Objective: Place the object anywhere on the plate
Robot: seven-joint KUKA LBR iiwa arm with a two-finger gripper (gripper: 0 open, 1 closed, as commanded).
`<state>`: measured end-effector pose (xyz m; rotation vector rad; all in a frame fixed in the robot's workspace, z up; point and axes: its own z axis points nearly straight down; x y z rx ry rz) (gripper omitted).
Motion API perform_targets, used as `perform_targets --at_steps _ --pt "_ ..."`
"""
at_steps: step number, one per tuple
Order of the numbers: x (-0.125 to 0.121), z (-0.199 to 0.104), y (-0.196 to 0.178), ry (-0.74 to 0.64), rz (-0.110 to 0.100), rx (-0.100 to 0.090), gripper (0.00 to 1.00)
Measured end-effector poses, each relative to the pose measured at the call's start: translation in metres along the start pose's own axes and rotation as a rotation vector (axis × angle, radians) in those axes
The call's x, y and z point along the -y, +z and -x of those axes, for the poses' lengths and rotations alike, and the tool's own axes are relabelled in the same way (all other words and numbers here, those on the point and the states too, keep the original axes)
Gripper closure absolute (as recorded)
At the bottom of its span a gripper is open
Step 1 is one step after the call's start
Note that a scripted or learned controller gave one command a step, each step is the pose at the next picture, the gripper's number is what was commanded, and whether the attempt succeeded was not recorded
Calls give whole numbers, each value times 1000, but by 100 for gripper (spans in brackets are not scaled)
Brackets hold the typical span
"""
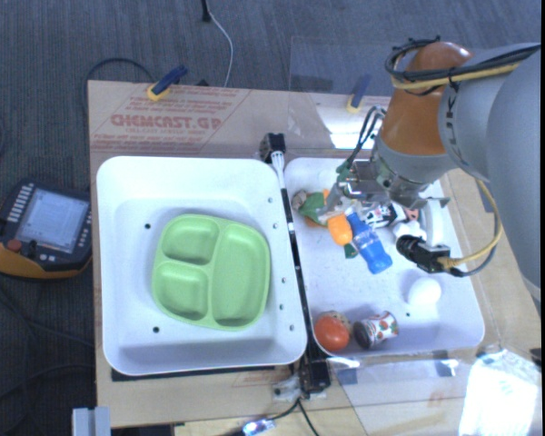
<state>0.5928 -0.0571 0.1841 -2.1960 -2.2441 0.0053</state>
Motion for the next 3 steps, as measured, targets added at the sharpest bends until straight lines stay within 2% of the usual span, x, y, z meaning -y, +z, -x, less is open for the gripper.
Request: perform_targets --at_steps 1,2,3 --pt "2 -71 -19 149 -1 0 100" --pt "42 -162 -13 284 -5 -1 100" --pt "41 -158 -13 288 -4 2 0"
